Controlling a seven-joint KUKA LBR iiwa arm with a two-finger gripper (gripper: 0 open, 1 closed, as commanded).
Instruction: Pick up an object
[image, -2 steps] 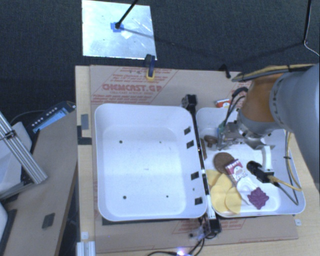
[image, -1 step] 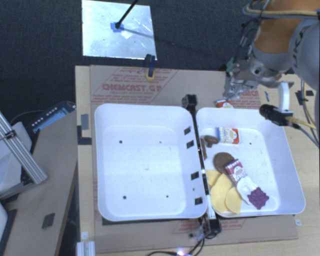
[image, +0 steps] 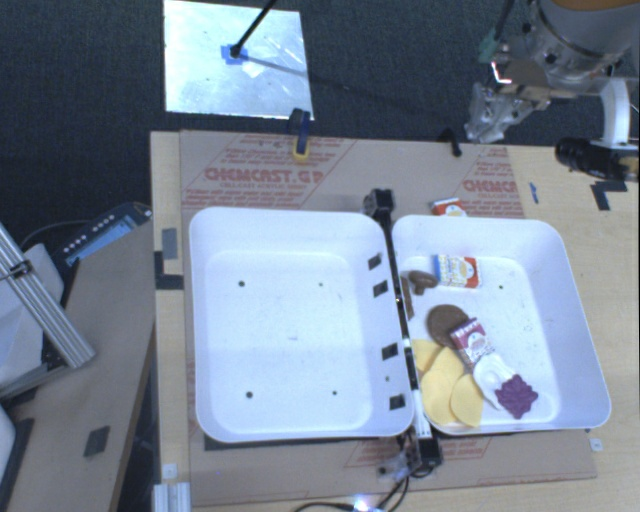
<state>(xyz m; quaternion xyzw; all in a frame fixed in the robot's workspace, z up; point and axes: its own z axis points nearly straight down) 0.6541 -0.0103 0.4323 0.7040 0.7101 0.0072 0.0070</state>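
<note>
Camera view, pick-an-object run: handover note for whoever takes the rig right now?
Gripper: raised beyond the far edge of the right bin, nothing visibly held.
Objects: all in the right bin, clustered toward the left bin: small white carton, brown disc, red-and-white packet, yellow slices, purple piece. Another small red-and-white item lies on the bench behind the bin.
Done: no pick yet.
Left: descend, grasp one object, lift.
</note>
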